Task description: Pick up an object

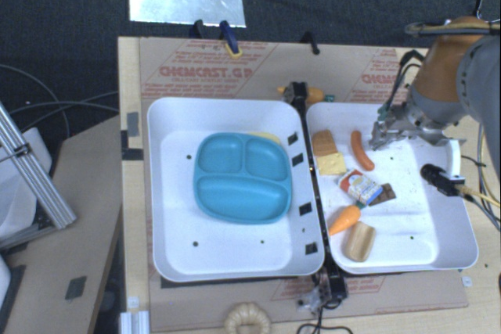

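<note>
Lay loose in the right bin [446, 235]: sausage [362, 150], red-orange, slanted, just left of the fingers [381, 133]; bread [323, 142] and cheese [332, 163] farther left; small packet [361, 186] and dark piece [383, 194] below; carrot [344, 220] and pale roll [358, 241] lowest, well apart.
</note>
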`<state>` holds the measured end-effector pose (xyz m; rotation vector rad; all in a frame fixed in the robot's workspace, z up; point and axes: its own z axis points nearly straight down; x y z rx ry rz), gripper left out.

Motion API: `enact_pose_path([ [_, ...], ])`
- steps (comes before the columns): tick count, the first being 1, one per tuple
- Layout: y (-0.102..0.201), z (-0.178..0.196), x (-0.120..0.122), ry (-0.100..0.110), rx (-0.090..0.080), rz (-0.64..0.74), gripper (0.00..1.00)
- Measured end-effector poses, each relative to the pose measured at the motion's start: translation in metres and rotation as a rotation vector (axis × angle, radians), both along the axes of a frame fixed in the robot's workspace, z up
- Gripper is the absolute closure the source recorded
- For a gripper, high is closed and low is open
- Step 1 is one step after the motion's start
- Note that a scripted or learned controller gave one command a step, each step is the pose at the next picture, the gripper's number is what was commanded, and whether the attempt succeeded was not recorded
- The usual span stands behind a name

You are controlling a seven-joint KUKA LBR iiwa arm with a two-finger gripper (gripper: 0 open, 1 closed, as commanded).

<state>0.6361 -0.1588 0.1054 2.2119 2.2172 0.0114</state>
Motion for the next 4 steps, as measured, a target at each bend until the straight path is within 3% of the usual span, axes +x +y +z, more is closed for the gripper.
enact_pose_path([
  [2,0.007,0.102,-0.003,0.005,0.001,0.003,1.0],
  [3,0.007,0.12,-0.002,0.008,0.001,0.004,1.0],
  [4,0.041,0.125,-0.039,0.012,0.002,0.005,1.0],
])
